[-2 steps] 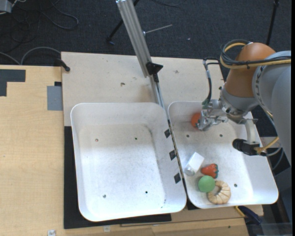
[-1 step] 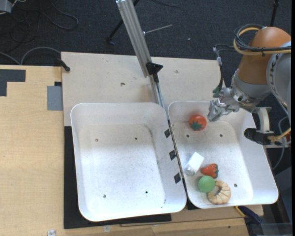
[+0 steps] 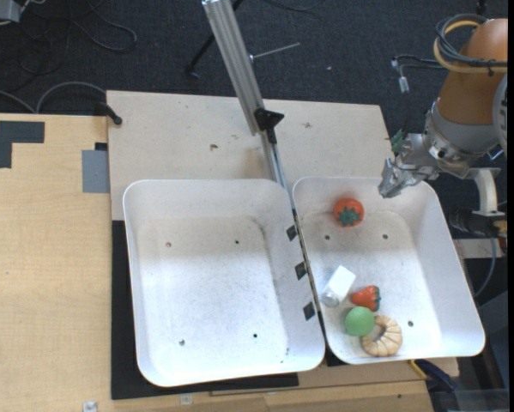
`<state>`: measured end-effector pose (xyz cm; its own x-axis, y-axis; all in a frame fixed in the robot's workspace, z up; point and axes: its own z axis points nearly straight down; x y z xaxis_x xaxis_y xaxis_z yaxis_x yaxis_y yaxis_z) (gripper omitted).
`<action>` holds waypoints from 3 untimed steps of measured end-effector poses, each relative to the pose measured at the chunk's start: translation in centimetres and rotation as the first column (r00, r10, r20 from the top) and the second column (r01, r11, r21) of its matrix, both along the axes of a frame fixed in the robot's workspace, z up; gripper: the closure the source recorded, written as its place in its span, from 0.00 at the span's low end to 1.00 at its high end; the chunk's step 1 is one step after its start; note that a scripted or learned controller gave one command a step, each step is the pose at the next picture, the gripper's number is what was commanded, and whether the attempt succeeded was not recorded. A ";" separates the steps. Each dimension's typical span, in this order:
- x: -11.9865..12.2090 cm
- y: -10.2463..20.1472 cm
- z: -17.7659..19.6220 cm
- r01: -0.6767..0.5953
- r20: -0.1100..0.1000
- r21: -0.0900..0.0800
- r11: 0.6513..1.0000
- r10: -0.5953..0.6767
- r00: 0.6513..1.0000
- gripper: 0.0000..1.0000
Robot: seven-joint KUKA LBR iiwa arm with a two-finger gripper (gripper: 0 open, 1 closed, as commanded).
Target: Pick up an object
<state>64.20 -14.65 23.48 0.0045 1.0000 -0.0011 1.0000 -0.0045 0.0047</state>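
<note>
The right bin [image 3: 450, 256] holds a red tomato with a green top [image 3: 348, 212] near its far wall. Toward its near end lie a white block [image 3: 338, 283], a small red strawberry-like piece [image 3: 367, 297], a green ball [image 3: 359, 321] and a tan ridged pastry [image 3: 383, 336], close together. My gripper [image 3: 394, 183] hangs over the bin's far right corner, to the right of the tomato and apart from it. Nothing shows beneath its fingertips.
The left bin [image 3: 154, 230] sits beside the right one, with black clips [image 3: 301, 269] along the shared wall. A slanted aluminium bar [image 3: 239, 67] rises behind the bins. Cables lie on the dark floor beyond the bench.
</note>
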 end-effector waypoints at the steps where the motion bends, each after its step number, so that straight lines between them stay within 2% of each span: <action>1: 0.1 -1.0 5.2 -0.001 0.000 0.000 1.000 0.001 1.000 1.00; 3: -1.3 10.3 3.3 -0.008 -0.009 0.004 1.000 0.008 1.000 1.00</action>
